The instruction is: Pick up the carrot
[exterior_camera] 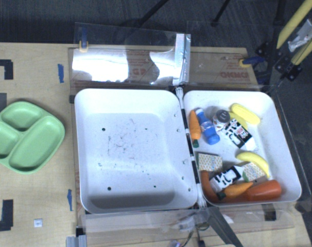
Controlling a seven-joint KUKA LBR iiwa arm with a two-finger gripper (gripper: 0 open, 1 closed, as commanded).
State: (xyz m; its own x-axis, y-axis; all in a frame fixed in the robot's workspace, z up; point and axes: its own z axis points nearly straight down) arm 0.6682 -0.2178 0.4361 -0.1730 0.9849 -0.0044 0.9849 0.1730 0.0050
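Note:
An orange carrot lies lengthwise along the left wall of the right bin, next to a blue bottle. A second orange carrot-like piece rests at that bin's front edge, wedged between a red vegetable and a dark brown piece. Its left end is partly covered by a black-and-white box.
The right bin also holds two yellow bananas, a small can, another black-and-white pack and a tan speckled block. The left bin sits beside it. A green divided plate lies at the far left.

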